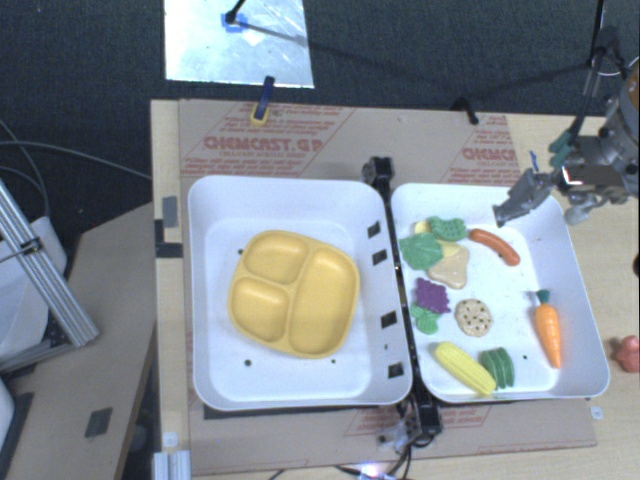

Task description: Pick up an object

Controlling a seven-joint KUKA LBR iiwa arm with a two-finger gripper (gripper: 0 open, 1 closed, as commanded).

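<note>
Pincer (545, 200) open, holds nothing | over right bin (577, 268) far rim | sausage (495, 246) nr

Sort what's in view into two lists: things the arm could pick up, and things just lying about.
For the job: gripper; sausage, carrot, corn, cookie, grapes, all in the right bin.

Lying about: yellow plate, left bin, foil sheet, pink thing.

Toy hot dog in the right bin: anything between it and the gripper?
Nothing visible. The gripper sits just up-right of the toy hot dog, with bare right bin floor between; the broccoli lies to its left.
</note>
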